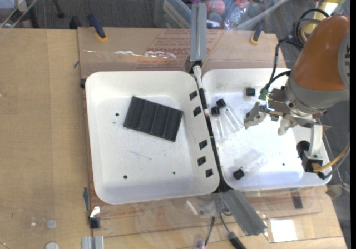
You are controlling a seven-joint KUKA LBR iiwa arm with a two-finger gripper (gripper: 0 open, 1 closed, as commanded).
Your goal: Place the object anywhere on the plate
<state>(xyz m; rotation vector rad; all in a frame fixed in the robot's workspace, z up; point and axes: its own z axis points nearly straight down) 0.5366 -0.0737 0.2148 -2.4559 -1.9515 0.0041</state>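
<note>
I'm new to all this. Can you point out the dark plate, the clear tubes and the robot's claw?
plate (153, 119), camera view, middle of its ribbed top
tubes (227, 121), camera view, clear body
gripper (272, 117), camera view, between its fingertips

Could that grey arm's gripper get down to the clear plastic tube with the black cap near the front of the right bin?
Probably yes: the clear plastic tube with the black cap lies alone, nothing over it, with the gripper hanging just behind it.

Even, bright overhead light. The white bins (111, 187) glare slightly, with soft shadows along their walls. Toward twelve o'clock the background darkens. The picture is mildly soft and grainy throughout.
</note>
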